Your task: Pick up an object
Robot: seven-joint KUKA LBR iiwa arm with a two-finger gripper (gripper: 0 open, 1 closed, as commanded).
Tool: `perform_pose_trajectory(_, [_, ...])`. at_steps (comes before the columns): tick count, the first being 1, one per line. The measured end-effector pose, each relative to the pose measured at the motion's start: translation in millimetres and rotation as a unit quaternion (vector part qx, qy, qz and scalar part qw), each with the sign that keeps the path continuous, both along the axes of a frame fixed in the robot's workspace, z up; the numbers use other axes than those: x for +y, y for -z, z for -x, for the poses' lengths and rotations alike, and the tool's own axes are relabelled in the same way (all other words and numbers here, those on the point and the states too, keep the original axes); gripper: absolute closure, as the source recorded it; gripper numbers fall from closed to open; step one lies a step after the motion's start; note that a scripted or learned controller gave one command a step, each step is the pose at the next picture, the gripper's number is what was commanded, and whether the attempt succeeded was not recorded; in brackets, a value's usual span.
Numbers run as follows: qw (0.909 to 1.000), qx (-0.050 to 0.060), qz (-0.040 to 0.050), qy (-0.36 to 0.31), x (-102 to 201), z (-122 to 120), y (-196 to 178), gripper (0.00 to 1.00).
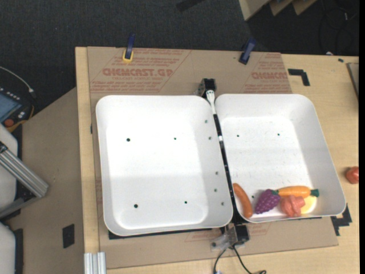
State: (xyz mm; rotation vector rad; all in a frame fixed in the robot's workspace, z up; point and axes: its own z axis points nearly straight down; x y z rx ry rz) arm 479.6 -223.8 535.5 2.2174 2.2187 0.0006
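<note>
Several toy foods lie along the near edge of the right bin (285, 113). An orange sausage-shaped piece (242, 200) rests against the bin's left wall. Beside it sits a purple grape bunch (266, 201). An orange carrot with a green tip (296, 191) lies over a red piece (291, 205) and a pale yellow piece (308, 205).
The left bin (114, 170) stands beside the right one on a brown cardboard sheet (171, 67). Blue clamps (129, 49) (247, 51) hold the sheet's far edge. A small red object (352, 175) lies on the bench right of the bins. Cables run at the near edge (231, 241).
</note>
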Motion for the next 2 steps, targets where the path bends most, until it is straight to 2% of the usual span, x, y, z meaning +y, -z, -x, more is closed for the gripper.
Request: perform_pose_trajectory(2, [1.0,0.0,0.0,0.0,0.0,0.0,0.0,1.0])
